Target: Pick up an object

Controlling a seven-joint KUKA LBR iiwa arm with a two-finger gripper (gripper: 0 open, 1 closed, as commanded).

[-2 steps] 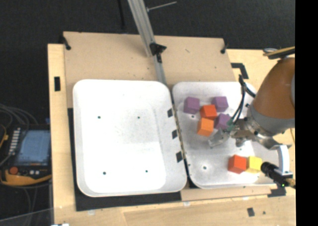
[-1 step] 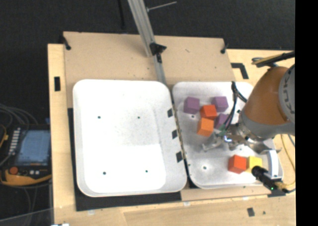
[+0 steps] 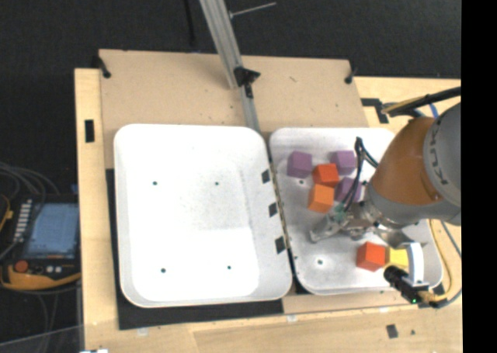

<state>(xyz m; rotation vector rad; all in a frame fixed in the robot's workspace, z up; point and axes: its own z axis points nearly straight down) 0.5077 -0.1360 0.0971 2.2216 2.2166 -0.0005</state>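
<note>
- The gripper (image 3: 332, 227) hangs low over the middle of the right bin (image 3: 322, 275), in the right half of the frame. We judge it is there because all the loose pieces lie in that bin, so any pick has to start there.
- The arm (image 3: 410, 169) comes in from the right edge and covers part of the bin, so the wrist sits tilted above the pile and not square over it.
- We cannot tell whether the gripper is open or closed, as its metal parts blur together from this height. We see no piece held in it.
- The orange cube (image 3: 320, 198) is the likeliest target in our view. It lies just above-left of the gripper in the frame, near it but apart.
- It looks like a small, matte block with soft edges, probably foam, bright against the white floor. It sits slightly turned.
- A second orange block (image 3: 326, 174) touches its upper edge, with purple cubes at (image 3: 300, 163) and (image 3: 344, 160) just beyond. That crowding may make a clean grasp harder.
- A red-orange cube (image 3: 373, 255) and a yellow block (image 3: 399, 257) sit side by side at lower right, below the gripper.
- The left bin (image 3: 194, 212) lies beside the right one on the tabletop (image 3: 225, 88), well away from the arm.
</note>
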